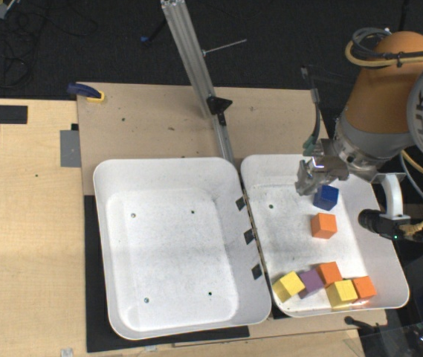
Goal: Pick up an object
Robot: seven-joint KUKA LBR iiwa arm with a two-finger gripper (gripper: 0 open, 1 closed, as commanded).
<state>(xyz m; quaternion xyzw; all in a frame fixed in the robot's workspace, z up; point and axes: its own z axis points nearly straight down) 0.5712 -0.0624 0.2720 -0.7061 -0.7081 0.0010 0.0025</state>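
My gripper (314, 178) hangs over the back part of the right bin (389, 274), under the grey and orange arm. A blue cube (327, 197) shows just below and to the right of the gripper, touching it or very close to it in this view. An orange cube (323, 225) lies in the bin a little nearer the front. Along the bin's front edge lie a yellow cube (289, 285), a purple cube (311, 280), an orange cube (330, 272), a second yellow cube (341, 294) and another orange cube (363, 287).
The left bin (107, 192) sits beside the right one, joined by black clips (248, 236). A slanted metal rail (196, 73) rises behind the bins. A black fitting (378, 222) sticks out over the right bin's right rim.
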